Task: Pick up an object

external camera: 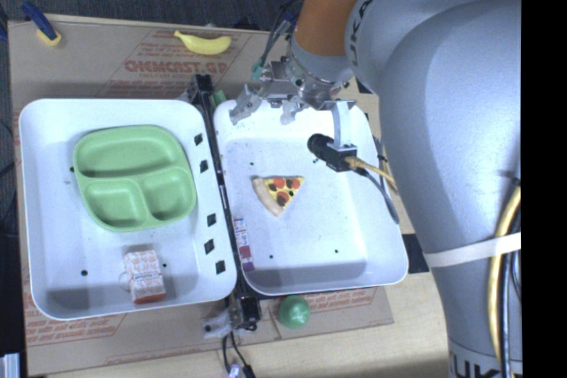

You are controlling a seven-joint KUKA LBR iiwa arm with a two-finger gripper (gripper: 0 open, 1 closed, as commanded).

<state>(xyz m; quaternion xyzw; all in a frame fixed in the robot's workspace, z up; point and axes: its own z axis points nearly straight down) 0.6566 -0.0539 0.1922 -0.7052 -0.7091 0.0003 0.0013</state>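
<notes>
Gripper (265, 109) is seen over the right bin's (354, 230) far edge, fingers spread, nothing held between them. Pizza slice (279, 192) is laid mid-bin, apart from the fingers. Left bin (44, 226) is loaded with a green tray (133, 177) and a packet (144, 274) (label unreadable). Banana (204, 42) is left outside on cardboard (133, 66).

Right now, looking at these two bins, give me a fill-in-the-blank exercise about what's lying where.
In the camera view, the pizza slice lies in the ____ bin. The divided tray is coloured ____. The banana lies outside both bins, on the ____.
Missing words: right; green; cardboard.
</notes>
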